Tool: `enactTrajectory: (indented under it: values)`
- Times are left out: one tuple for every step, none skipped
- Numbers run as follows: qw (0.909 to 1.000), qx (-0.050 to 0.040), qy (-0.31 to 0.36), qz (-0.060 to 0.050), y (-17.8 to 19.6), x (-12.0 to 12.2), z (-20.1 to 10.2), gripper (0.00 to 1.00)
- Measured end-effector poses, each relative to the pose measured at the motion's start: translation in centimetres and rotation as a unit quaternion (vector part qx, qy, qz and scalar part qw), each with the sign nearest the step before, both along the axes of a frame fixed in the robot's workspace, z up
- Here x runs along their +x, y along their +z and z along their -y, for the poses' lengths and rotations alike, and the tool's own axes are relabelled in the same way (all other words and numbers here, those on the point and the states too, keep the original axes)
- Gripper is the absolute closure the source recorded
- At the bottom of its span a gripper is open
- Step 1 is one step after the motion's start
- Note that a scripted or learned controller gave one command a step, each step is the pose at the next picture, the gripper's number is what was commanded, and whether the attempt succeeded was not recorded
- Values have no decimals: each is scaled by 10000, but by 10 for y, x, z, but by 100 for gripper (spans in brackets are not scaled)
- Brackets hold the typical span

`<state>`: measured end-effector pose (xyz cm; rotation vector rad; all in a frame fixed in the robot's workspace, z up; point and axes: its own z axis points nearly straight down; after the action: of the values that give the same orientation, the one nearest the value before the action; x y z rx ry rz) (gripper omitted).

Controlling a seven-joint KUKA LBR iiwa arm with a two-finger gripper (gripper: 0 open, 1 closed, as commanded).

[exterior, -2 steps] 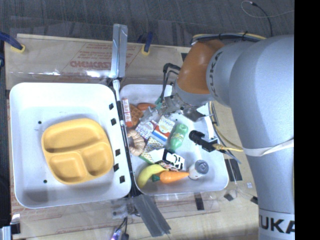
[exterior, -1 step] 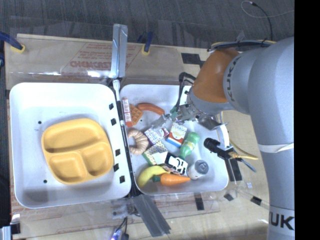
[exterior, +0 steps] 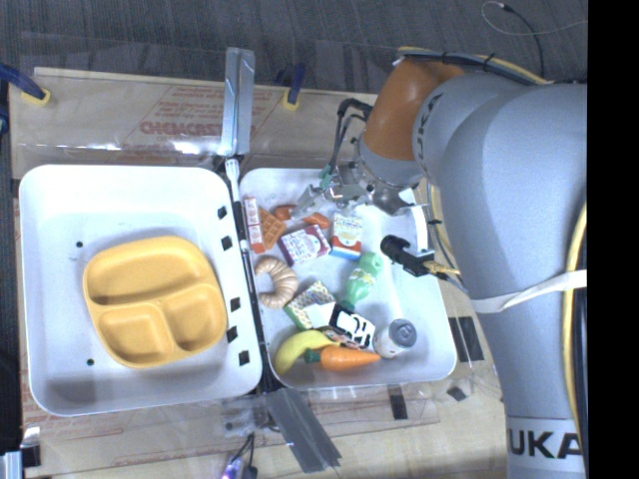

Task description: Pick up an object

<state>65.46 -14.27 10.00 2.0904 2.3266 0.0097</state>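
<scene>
Honestly, nothing's picked yet: gripper [exterior: 334,190] sits low over the right bin's [exterior: 431,352] far clutter, can't tell its grip, banana [exterior: 298,346] untouched.

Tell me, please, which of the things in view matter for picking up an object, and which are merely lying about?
For the job:
- claw, over the right bin's far end
- right bin
- its pickable clutter: banana, carrot, green bottle, pretzel

Lying about:
- left bin
- yellow divided tray inside it
</scene>
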Motion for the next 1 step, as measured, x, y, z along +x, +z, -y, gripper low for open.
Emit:
enactTrajectory:
  values:
    - [10000, -7, 20, 9, 12, 1, 0, 100]
